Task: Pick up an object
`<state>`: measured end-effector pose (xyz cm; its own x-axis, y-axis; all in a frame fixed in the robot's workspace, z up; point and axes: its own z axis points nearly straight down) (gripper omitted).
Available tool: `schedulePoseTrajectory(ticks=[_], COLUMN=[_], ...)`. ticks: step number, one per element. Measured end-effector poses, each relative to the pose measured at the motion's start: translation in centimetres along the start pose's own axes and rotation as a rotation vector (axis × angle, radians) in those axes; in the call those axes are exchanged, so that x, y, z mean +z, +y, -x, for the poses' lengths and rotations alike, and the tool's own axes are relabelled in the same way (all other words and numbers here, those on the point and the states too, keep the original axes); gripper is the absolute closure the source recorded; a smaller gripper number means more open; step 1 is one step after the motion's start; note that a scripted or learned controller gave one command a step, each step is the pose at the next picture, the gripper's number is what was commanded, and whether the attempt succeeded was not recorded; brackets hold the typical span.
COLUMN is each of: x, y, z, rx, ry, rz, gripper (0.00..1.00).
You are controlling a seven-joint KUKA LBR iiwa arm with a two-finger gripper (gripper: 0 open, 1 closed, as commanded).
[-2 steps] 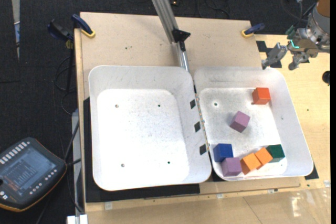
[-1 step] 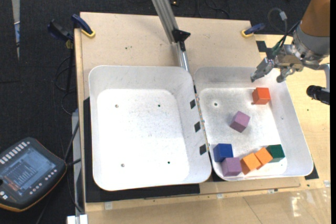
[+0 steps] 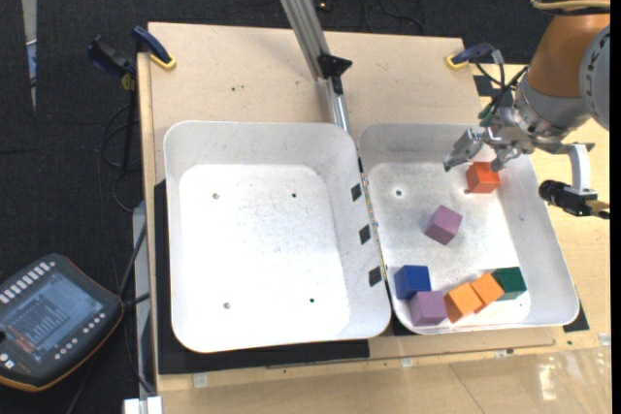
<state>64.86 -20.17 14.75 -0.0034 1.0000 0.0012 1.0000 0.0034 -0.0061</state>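
Orange block [image 3: 482, 176] sits beneath the tool [image 3: 485, 148], fingers spread, nothing gripped; grasp and lift remain.

Grey arm with orange band [image 3: 572, 53]: cut off by the right edge; base unseen. Gripper [image 3: 482, 148] overlaps the top of the small orange-red cube [image 3: 482, 177]; contact impossible to judge, fingertips blurred. Handheld control pendant with grey screen [image 3: 44, 320]: cut by the left edge, screen text too small to read. Small dark green cube [image 3: 508, 282]: partly hidden behind the neighbouring orange cube [image 3: 488, 289].
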Motion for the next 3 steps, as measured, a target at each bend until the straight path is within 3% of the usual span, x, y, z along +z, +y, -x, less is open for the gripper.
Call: schedulePoseTrajectory(ticks=[1,2,3], x=[2.5,1.6,-3.1], y=[0.6,0.6,1.4], z=[0.2,0.2,0.6], rx=[0.001,0.000,0.001], ry=[-0.008,-0.011,-0.004], rz=[0.025,0.028,0.014], gripper=[0.00,1.00,1.00])
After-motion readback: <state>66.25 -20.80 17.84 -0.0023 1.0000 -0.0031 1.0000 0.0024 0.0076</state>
